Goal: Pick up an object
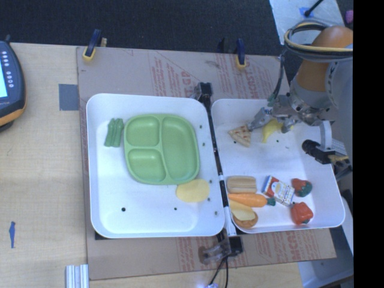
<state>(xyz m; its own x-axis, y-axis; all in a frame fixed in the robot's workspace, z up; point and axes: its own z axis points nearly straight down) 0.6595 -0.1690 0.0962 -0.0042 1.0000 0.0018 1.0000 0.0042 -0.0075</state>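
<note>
My gripper (273,123) is low over the far part of the right bin (327,221), fingers spread open. A small yellow piece (269,131) sits between the fingers; I cannot tell whether they touch it. Just to its left lies a tan triangular slice (241,135). Along the bin's near side are a hot dog bun (241,183), a carrot (247,200), a round bread piece (245,218), a small red-and-white carton (279,189) and two red vegetables (302,187) (302,212).
The left bin (102,215) holds a green divided plate (162,147), green beans (114,132) and a yellow oval piece (192,191). A black divider rail (215,149) runs between the bins. A handheld controller (9,83) lies at the far left of the bench.
</note>
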